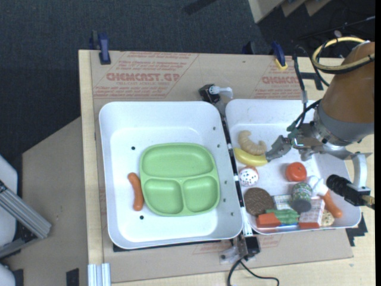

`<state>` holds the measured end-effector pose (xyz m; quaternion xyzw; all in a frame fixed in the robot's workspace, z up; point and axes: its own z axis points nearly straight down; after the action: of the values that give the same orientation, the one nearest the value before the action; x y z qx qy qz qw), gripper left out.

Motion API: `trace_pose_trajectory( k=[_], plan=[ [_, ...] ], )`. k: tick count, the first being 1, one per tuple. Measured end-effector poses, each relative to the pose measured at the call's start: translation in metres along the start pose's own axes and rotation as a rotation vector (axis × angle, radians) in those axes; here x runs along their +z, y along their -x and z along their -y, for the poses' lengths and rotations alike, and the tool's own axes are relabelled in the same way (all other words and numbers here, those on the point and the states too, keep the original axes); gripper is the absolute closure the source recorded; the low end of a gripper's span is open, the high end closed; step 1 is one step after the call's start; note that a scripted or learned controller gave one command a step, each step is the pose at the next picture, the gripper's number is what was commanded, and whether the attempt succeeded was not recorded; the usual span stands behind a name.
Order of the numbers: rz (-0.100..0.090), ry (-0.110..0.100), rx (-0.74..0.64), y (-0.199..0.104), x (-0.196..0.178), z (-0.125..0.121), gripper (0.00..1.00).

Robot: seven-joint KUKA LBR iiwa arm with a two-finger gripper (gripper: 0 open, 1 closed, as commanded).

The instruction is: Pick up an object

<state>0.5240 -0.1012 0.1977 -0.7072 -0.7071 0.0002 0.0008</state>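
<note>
My gripper [290,151] hangs over the right bin [262,113], its fingers spread open with nothing between them. One grey finger [275,149] points toward the yellow banana [250,157]. Just below the gripper lies a red tomato [296,171]. A tan croissant [250,140] sits above the banana. A white spotted ball [248,175] and a brown cookie [258,200] lie lower left in this bin. A green can [302,193], an orange carrot [332,206] and red and blue items [280,219] crowd the bin's front.
The left bin [119,130] holds a green divided plate [178,179] and an orange sausage [137,190] beside it. A black clip [209,92] sits at the back between the bins. The arm's orange-banded body [351,94] looms over the right bin's right side.
</note>
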Motion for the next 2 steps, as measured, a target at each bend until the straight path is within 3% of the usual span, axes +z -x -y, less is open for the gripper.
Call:
trace_pose_trajectory(
  k=[1,2],
  plan=[
    [0.006,0.002,0.006,0.092,0.055,-0.032,0.0],
    [-0.003,-0.006,0.0,0.062,0.117,0.009,0.0]
  ],
)
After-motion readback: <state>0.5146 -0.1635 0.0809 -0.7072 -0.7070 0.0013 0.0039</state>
